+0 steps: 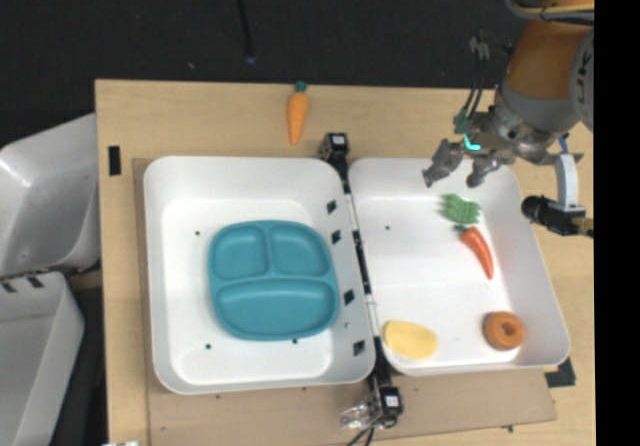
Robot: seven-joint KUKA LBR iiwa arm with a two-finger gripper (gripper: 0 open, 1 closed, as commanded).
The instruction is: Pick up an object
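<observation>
My gripper (462,172) hangs over the back of the right bin (420,264), fingers spread open with nothing between them. Just below it lies a toy carrot (475,242) with green leaves (461,209), pointing toward the bin's front right. A brown doughnut (503,330) rests in the front right corner of that bin. A yellow lemon-like piece (411,339) sits at the bin's front left. The gripper is above the carrot's leafy end, apart from it.
The left bin (170,234) holds a teal divided plate (273,279). A second carrot (297,114) lies on the wooden bench behind the bins. A black clip (334,146) sits at the join between the bins.
</observation>
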